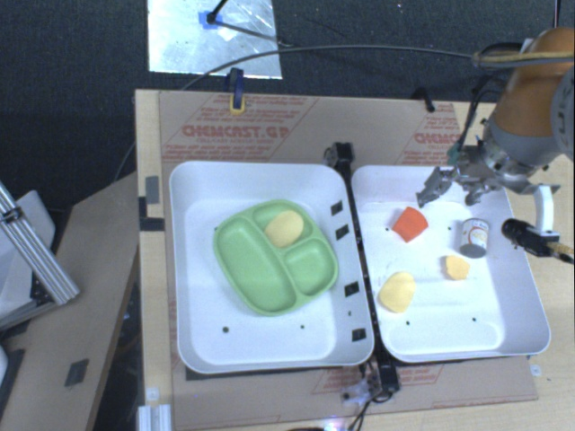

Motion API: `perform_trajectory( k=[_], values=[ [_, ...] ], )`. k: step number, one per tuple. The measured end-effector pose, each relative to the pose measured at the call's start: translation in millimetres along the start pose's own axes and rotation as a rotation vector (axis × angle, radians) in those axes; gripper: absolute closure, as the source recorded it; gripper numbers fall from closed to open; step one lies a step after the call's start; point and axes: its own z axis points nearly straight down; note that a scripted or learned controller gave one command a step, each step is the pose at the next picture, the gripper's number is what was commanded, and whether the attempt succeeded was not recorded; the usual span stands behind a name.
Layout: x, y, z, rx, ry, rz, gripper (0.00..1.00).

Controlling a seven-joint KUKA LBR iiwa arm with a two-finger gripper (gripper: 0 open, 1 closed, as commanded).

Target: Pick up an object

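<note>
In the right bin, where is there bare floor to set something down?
Right bin: bare along the near wall, below the yellow lump and small yellow piece. Crowded farther back: orange block, can, gripper above.

Arm [539, 106] cut off by right edge and upper right corner; base out of frame.
Gripper [449, 187] small, blurred; finger gap unreadable, contents unreadable.
Small can [473, 235] label too small to read.
Metal rail [31, 250] cut by left edge.
Right bin [449, 348] far rim partly behind gripper and wrist.
Yellow lump [285, 228] in green tray [260, 281]: kind of object unclear.
Clutter at bottom edge under bins' seam cropped, unidentifiable.
</note>
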Motion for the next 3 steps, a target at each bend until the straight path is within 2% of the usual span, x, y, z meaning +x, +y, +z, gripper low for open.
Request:
perform_trajectory(
  k=[1, 3],
  values=[
    [0.2, 2.8, -7.1, -0.012, -0.002, -0.002, 0.0],
    [13.6, -10.0, 101.4, -0.007, 0.0, 0.0, 0.0]
  ],
)
